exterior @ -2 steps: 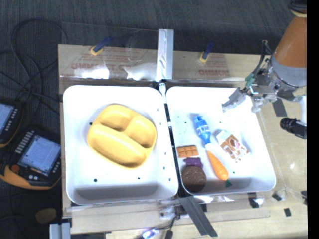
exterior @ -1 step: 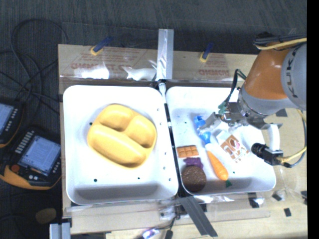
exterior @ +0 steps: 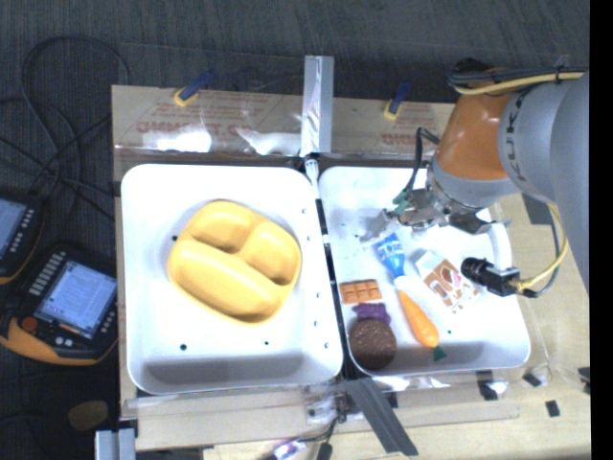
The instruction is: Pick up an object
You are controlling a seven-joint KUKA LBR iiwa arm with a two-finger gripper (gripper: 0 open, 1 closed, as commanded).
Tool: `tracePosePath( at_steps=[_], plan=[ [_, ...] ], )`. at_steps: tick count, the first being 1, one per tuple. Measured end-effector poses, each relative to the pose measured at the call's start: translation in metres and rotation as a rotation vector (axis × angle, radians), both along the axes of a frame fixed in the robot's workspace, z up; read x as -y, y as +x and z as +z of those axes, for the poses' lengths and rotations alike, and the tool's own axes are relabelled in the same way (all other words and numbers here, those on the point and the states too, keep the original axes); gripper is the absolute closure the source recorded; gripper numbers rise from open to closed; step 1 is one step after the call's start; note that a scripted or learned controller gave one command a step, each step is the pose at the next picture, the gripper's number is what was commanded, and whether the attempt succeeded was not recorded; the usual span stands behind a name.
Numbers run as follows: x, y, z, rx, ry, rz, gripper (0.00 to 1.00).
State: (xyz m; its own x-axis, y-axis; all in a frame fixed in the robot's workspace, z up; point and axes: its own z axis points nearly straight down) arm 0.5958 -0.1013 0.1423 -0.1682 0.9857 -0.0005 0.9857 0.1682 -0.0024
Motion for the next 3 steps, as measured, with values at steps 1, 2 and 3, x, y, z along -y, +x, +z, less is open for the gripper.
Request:
tracePosePath(
  at_steps=[1,2,3],
  plan=[
    [0.02,0.02,-0.053,0.011,-0.002,-0.015,0.0],
    [0.02,0.022,-0.042,0.016,0.0,-0.015,1.0],
    [-0.048,0.035,0.041,0.001,0.001,0.075,1.0]
  ],
)
